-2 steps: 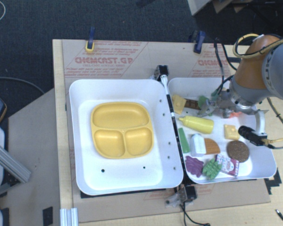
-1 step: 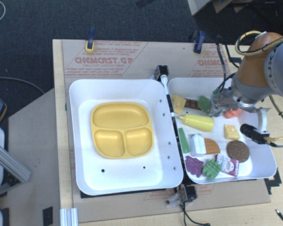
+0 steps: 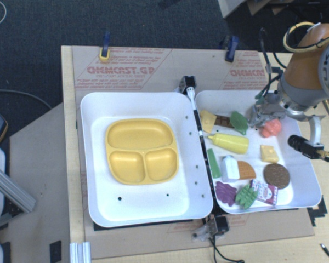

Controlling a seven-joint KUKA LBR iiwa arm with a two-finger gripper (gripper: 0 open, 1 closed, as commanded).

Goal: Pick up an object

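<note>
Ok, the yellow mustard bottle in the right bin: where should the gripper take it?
Probably across the middle of the mustard bottle, coming straight down. It lies flat, pointing left-right, so its narrow width faces the gripper. The green strip sits close below its left tip, so stay toward the fatter right half.

The grey arm (image 3: pixel 304 78) comes in from the right edge of the camera view, its orange band (image 3: pixel 312 40) uppermost and its wrist bent steeply downward, so the gripper (image 3: pixel 261 116) points down at the far end of the right-hand side, seen almost end on from above.
</note>
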